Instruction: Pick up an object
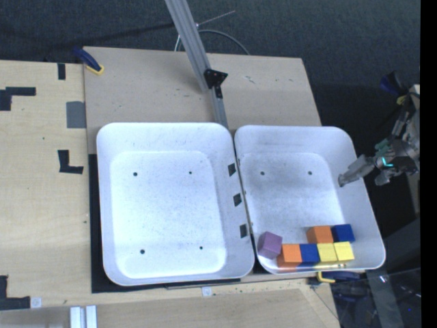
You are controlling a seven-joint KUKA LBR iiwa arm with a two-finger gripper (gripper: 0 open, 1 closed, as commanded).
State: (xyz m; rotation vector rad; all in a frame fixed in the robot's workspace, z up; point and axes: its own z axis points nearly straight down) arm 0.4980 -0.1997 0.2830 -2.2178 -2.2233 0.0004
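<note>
Apparently unlabelled, coloured blocks (315, 246) crowd the right bin (287, 142).

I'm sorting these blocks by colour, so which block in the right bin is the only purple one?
The purple block, leftmost of the cluster, against the right bin's near-left corner; the others are orange, blue or yellow.

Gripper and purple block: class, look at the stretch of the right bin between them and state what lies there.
In the camera view, bare white bin floor lies between the gripper at the right rim and the purple block. The other blocks sit off that line.
</note>
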